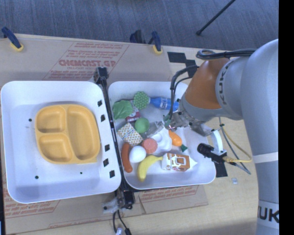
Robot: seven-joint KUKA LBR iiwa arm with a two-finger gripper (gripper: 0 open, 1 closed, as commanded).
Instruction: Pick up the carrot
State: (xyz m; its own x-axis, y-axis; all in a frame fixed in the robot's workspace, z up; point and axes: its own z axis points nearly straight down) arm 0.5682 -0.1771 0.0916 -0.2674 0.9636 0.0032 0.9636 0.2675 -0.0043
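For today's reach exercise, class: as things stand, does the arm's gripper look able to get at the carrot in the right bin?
Probably yes. The gripper sits right beside the carrot, whose top is uncovered; the milk carton and tomato crowd it below.

Even, moderately bright illumination with a cool blue cast. The white bins point(19, 180) read bright but not blown out; soft glare lies on the grey arm point(264, 111). Shadows are faint and diffuse, gathering under the arm across the right bin. Overall sharpness is modest: small toys look soft, and the printing on the desk point(83, 60) is barely legible, possibly from compression.
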